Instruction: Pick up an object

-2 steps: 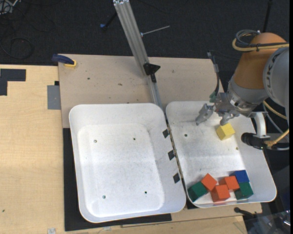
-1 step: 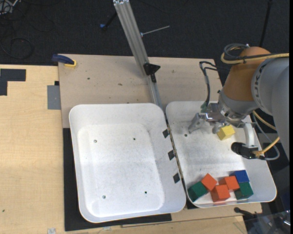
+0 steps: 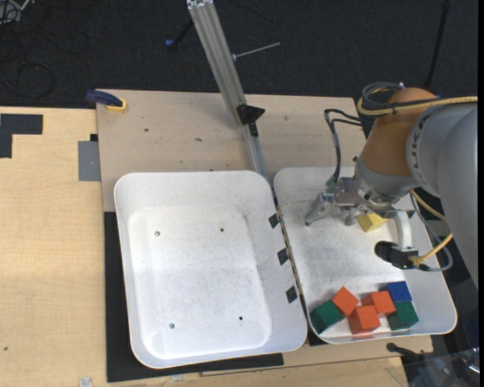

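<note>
My gripper [image 3: 339,214] hangs low over the upper part of the right bin [image 3: 323,256], its fingers spread open and nothing between them. One grey finger [image 3: 315,212] points down to the left. A small yellow block [image 3: 372,222] lies just to the right of the gripper, partly hidden by it. At the bin's near end sits a cluster of blocks: a green one [image 3: 327,316], orange ones [image 3: 346,300] [image 3: 365,318] [image 3: 382,301], a blue one [image 3: 398,291] and a dark green one [image 3: 403,318].
The left bin [image 3: 137,192] stands beside the right one, with black clips [image 3: 281,255] along the shared edge. A slanted aluminium rail [image 3: 222,63] rises behind the bins. The bare bin floor between gripper and cluster is open room.
</note>
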Robot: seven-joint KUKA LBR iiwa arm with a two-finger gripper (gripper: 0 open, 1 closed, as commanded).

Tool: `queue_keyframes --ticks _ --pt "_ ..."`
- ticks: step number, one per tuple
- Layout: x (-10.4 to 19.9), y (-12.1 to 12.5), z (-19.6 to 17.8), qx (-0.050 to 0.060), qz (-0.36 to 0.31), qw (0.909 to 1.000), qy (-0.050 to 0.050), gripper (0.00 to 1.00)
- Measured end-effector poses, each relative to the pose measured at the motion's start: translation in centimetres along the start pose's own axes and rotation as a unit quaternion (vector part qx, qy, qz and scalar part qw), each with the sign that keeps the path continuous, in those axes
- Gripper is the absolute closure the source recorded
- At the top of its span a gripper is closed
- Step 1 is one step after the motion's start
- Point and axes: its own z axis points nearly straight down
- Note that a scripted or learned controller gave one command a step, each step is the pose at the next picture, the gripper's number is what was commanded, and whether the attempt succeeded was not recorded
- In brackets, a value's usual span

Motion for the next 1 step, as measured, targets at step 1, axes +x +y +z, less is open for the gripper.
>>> queue_keyframes --ticks 1 --pt "-0.10 0.00 -1.10 0.000 0.002 1.0000 0.001 1.00"
